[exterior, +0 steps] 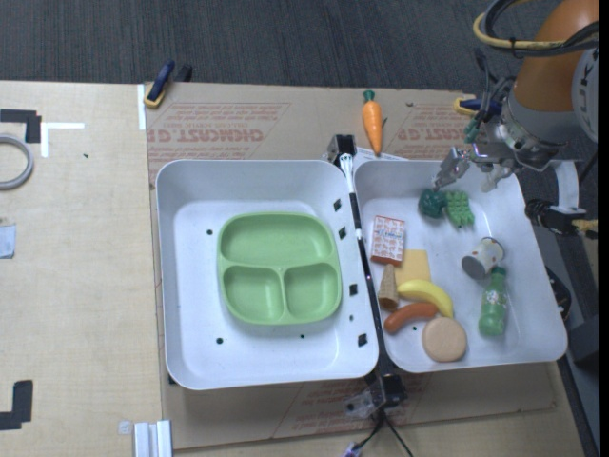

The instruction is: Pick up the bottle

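1. The green bottle (493, 304) lies in the right-hand white bin (540, 341), toward the lower right of the frame, close to that bin's right wall.
2. The hand (473, 166) hangs over the upper edge of the same bin, in the upper right of the frame, below the arm's orange band (559, 38).
3. The relation that matters: the bottle sits below the hand in the frame and slightly to the right, well apart from it, with the broccoli pieces (447, 206) and a small grey cup (482, 257) lying between.
4. The bottle's long axis runs nearly up-and-down in the frame, cap end uppermost and close beside the grey cup. I judge a grasp across its narrow width would suit best.
5. The fingers look spread, with nothing between them, though they are small and cluttered by cables, so this reading is not certain.
6. The cup crowds the bottle's top end; the banana (425, 295) and round biscuit (444, 340) lie to its left, apart from it.
7. Any label on the bottle is too small to read, and the arm's upper part is cut off by the frame.
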`<move>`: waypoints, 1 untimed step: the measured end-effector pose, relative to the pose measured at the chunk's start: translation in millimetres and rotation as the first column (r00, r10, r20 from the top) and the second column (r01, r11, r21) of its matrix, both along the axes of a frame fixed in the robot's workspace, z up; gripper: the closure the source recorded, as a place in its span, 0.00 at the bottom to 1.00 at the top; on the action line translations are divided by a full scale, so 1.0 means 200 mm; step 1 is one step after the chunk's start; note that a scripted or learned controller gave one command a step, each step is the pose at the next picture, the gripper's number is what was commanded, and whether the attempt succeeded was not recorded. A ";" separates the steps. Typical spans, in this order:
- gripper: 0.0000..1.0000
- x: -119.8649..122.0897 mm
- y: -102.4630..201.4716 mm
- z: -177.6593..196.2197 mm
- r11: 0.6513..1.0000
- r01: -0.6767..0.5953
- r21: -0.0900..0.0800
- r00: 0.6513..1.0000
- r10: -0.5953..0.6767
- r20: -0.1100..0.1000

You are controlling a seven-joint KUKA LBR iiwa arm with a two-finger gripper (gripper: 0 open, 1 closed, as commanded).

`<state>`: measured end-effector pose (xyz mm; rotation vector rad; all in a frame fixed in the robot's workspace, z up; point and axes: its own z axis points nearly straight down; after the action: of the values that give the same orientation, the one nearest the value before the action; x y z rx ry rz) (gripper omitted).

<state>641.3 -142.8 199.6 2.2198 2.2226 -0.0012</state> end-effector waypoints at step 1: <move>0.00 -0.13 -0.13 -0.54 0.996 -0.089 0.000 0.996 0.089 0.000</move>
<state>616.2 -169.5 92.3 2.1182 2.3195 -0.0013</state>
